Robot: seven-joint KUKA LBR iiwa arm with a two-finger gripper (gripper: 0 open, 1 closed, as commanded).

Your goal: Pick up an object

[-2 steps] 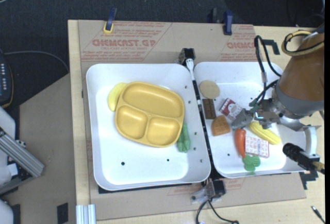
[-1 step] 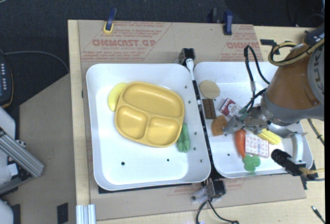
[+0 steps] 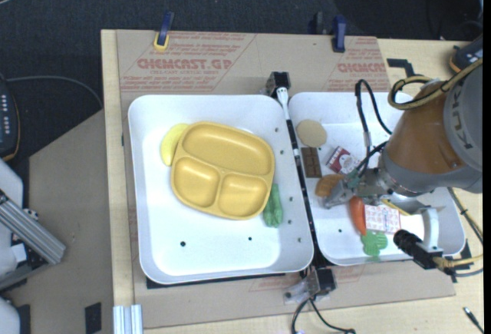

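My gripper reaches into the right bin from the right and hovers low over its left half. It sits right by a small orange-brown piece and just left of an orange carrot. Whether it touches either one is not visible. Around it lie a red and white packet, a brown bar, a round beige disc, a pink checked card and a green toy.
The left bin holds a yellow divided plate, with a yellow piece tucked under its far left edge and a green leafy toy at its right. The divider between the bins runs close to the gripper's left.
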